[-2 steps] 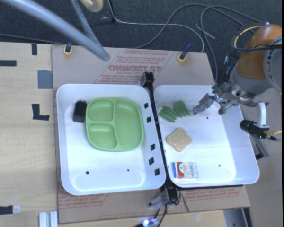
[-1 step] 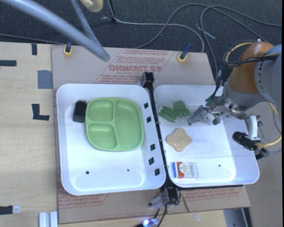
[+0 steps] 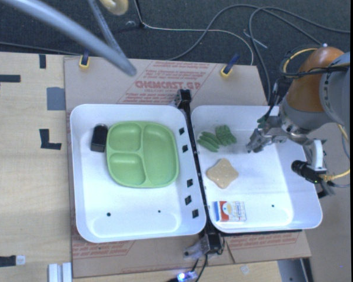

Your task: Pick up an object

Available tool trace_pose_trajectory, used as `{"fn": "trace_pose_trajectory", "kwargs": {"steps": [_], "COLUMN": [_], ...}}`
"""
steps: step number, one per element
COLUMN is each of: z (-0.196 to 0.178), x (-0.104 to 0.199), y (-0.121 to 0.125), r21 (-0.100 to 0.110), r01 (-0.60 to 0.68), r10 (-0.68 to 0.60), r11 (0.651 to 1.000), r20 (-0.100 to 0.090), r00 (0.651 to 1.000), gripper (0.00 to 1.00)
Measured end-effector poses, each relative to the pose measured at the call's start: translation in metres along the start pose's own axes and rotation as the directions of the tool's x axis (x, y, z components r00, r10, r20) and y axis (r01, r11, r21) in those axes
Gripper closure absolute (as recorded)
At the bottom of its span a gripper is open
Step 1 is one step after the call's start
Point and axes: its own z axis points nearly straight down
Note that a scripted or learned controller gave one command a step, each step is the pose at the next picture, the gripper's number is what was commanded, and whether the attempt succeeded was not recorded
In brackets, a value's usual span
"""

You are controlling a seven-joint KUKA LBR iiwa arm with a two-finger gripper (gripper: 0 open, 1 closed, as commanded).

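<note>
Here the tool [image 3: 260, 142] hangs over the right bin [image 3: 294, 184]; its spread cannot be told, with green beans [image 3: 217, 138] just to its left.

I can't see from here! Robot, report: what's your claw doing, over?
Gripper low over right bin, nothing seen between fingers. Green pods just left of it, tan piece and small carton nearer the front. Path to pods open.
</note>
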Motion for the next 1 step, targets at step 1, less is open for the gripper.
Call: {"fn": "trace_pose_trajectory", "kwargs": {"steps": [1], "z": [-0.0426], "x": [-0.0034], "y": [0.0025], "r21": [-0.004], "r01": [-0.002], "r10": [0.002], "r11": [1.0], "r20": [0.0], "r00": [1.0], "gripper": [1.0]}}
